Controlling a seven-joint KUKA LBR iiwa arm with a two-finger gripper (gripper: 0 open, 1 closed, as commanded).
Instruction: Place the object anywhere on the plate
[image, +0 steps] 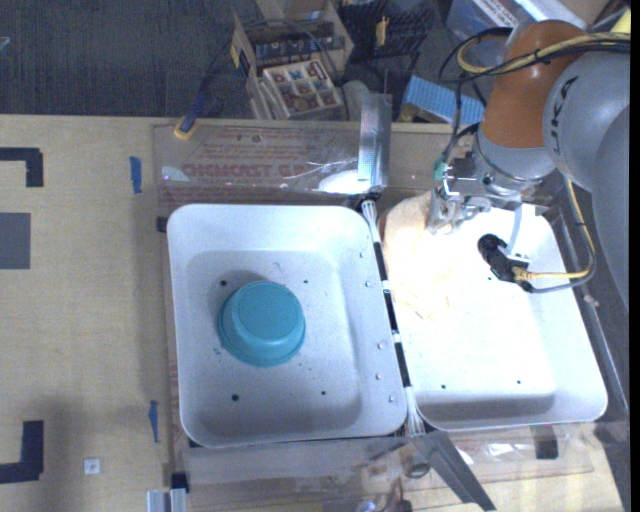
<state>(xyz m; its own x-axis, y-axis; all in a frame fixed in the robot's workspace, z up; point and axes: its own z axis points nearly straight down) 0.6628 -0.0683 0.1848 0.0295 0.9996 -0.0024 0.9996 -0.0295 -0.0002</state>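
Overhead, teal plate (262, 322) lying upside-down in the left bin (200, 240), well apart from the gripper (447, 212), which hangs over the far corner of the brightly lit right bin (520, 390), jaw state impossible to tell, nothing visibly held

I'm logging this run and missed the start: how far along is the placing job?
Nothing looks done yet. The teal plate sits in the left bin with nothing on it. The tool is over the far corner of the right bin, in glare, so what it is working on can't be made out. Carrying the object over and setting it down remain.
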